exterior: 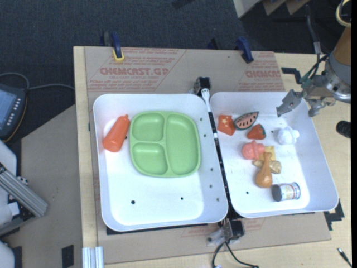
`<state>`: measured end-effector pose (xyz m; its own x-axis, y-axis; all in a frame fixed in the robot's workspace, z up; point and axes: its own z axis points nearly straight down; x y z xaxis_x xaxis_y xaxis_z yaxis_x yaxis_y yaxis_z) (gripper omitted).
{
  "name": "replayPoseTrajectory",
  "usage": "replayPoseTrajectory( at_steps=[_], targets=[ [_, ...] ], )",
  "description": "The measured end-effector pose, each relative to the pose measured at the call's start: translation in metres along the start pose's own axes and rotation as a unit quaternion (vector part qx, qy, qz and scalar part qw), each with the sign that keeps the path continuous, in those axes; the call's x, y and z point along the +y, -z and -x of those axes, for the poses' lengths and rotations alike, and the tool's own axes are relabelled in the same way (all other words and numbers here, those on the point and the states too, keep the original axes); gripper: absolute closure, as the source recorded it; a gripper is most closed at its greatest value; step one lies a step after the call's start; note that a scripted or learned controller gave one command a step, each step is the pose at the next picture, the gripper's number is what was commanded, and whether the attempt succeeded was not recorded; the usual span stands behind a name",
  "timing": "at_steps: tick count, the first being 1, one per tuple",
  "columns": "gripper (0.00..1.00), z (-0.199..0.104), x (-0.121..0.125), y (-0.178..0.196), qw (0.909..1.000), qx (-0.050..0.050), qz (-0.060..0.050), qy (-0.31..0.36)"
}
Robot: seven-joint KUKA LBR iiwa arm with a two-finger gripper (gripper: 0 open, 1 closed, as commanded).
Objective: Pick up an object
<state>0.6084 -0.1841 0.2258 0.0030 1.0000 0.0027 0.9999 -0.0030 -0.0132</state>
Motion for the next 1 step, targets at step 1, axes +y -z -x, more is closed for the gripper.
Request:
replayPoseTrajectory(
  at_steps=[1],
  targets=[
    [0.00, -0.0004, 0.0027, 0.0083, 1.0000, -0.002, 0.007, 0.002]
  ],
)
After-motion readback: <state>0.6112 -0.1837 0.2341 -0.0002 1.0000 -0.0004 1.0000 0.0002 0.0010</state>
